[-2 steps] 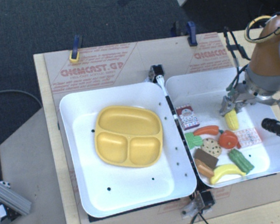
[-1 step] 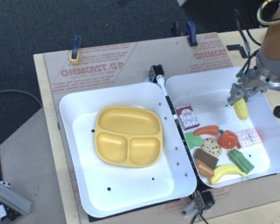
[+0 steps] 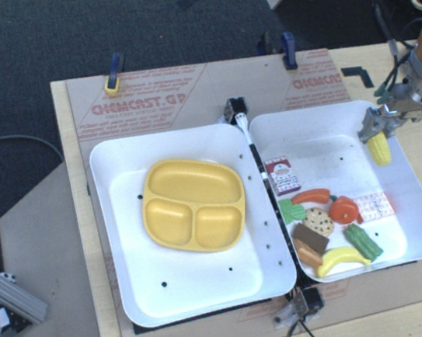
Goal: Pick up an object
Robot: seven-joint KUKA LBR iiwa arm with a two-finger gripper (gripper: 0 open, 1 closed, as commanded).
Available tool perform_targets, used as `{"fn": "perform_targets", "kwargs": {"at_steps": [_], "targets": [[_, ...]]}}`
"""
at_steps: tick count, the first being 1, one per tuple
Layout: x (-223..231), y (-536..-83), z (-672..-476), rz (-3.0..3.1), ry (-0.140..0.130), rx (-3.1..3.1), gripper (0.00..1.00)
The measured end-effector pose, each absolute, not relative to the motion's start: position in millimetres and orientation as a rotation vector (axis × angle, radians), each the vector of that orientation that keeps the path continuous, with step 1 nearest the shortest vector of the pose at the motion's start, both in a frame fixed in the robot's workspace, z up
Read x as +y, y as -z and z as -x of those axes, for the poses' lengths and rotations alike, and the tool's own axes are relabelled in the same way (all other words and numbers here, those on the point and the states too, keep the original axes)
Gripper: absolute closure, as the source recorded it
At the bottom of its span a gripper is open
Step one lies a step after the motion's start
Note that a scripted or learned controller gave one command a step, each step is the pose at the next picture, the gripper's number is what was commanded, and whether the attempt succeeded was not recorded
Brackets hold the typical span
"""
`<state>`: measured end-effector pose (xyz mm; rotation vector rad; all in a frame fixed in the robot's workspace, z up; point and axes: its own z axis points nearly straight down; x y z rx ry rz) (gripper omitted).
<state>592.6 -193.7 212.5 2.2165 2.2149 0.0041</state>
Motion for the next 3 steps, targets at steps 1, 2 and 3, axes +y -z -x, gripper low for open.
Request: {"fn": "perform_targets", "kwargs": {"at_steps": [1, 2, 3], "targets": [[-194.0, -226.0, -593.5, -2.218, -0.002, 2.218, 1.00], [-135.9, -218.5, -577.1, -2.219, 0.000, 2.231, 1.00], [-73.2, -224.5, -564.9, -2.217, -0.001, 2.233, 1.00]]}}
